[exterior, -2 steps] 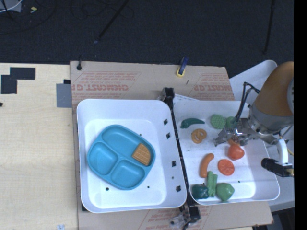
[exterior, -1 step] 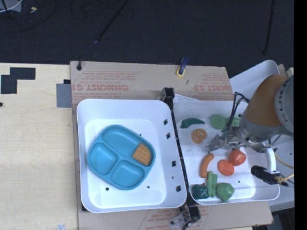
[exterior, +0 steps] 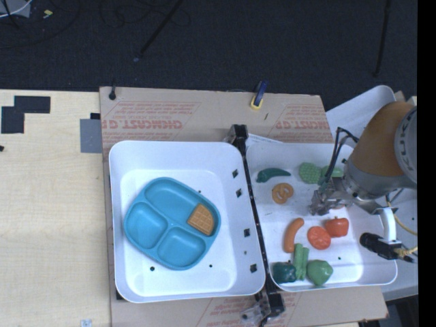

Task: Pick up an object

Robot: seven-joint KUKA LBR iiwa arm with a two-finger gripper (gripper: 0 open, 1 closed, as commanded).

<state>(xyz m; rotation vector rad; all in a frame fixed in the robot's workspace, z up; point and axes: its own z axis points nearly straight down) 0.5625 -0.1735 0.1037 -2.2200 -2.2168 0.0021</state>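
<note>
Brown cardboard under the two bins carries red print, upside down and too blurred to read surely. In the right bin lie small toy foods: a red tomato, an orange sausage, a green pepper. The gripper hangs low just above the tomato; its state I cannot tell. The left bin holds a blue tray.
</note>
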